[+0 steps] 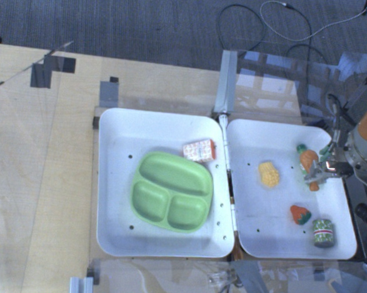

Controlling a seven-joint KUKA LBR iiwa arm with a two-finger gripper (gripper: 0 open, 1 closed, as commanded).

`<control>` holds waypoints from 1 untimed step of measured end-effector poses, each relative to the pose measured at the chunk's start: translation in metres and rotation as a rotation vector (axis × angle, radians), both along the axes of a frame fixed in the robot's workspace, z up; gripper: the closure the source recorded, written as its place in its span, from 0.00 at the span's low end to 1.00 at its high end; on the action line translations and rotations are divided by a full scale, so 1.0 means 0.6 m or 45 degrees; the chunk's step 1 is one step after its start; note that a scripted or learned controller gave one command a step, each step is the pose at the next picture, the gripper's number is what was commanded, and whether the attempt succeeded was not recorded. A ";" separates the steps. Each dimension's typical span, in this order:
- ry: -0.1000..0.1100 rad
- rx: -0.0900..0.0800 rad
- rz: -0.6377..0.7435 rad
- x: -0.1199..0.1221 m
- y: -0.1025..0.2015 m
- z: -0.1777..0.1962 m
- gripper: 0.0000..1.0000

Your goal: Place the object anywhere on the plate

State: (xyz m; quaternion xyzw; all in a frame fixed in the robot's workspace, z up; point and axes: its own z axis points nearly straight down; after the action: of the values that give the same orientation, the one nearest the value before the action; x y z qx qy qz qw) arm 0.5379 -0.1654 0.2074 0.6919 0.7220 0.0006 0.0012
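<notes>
Green moulded plastic plate [172, 191], with one long compartment above two smaller ones, lies in the middle of the left white bin [113, 169], nothing on it. Just off its rim at about one o'clock sits a small boxy packet printed in white and red [199, 150], close to the bin's right wall.

Across the divider, the right white bin [271, 236] holds the loose items. A yellow knobbly corn-like piece [269, 174] rests left of centre. At about five o'clock from it lie a small red-orange strawberry-like toy [300, 214] and, further toward the corner, a short round tin with a green patterned label [323, 232].

Near the bin's three o'clock edge, the grey arm's gripper [320, 168] hangs low over an orange carrot-shaped toy with a green tip [307, 158], touching or nearly touching it. Probably this is the object being picked, with the wrist reaching in from the right. Whether the gripper is spread or pinching cannot be told at this size, so no hold is confirmed. The plate lies well apart at nine o'clock.
</notes>
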 end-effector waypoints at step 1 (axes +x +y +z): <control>0.003 0.001 0.319 -0.023 0.146 -0.042 1.00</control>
State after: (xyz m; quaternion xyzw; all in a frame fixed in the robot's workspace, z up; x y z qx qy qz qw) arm 0.5239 -0.0776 0.1823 0.5963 0.8028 0.0001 -0.0001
